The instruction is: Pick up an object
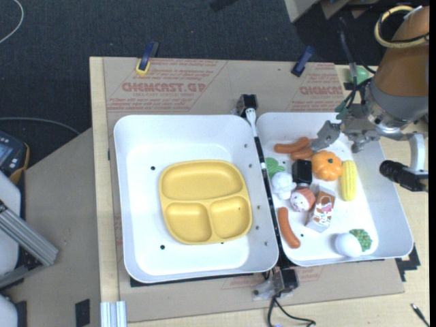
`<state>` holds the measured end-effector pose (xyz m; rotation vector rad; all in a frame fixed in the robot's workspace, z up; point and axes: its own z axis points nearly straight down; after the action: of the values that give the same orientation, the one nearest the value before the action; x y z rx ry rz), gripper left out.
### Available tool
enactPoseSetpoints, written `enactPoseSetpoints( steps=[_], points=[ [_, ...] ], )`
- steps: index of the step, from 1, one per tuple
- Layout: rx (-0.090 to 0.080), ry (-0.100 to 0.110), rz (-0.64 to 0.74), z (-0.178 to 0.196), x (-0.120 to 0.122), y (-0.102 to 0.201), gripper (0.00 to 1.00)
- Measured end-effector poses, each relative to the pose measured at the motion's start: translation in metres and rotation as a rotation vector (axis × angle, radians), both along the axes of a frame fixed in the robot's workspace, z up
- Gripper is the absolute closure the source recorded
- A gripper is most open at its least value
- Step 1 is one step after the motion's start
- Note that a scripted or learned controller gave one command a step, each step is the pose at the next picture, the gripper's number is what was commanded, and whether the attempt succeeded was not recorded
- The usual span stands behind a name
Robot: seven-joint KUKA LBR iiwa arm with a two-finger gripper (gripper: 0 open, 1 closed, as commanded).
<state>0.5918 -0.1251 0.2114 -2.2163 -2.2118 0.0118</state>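
Note:
The right bin (388, 210) holds several toy foods. An orange-red sausage (293, 146) lies at the far side, with an orange fruit (328, 166) and a yellow corn cob (349, 180) just nearer. A black block (302, 172), a green piece (272, 165), a white lump (281, 182), a round red-and-white toy (302, 198), a small carton (321, 212), a second sausage (289, 227) and a white-and-green piece (353, 242) fill the rest. My gripper (342, 140) hangs open above the bin's far side, just beyond the orange fruit, with nothing between its fingers.
The left bin (136, 148) holds a yellow divided plate (204, 201). Both bins sit on a cardboard sheet (204, 84) held by clamps at the far edge. The arm's orange band (402, 67) stands over the right bin's far right corner.

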Motion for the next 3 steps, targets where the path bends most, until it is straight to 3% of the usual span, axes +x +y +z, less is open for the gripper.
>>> enactPoseSetpoints(
  steps=[1, 3],
  points=[
    [-0.002, -0.013, 0.002, 0.007, 0.003, 0.000, 0.00],
    [0.000, -0.006, 0.002, -0.086, 0.007, 0.005, 0.00]
  ],
)
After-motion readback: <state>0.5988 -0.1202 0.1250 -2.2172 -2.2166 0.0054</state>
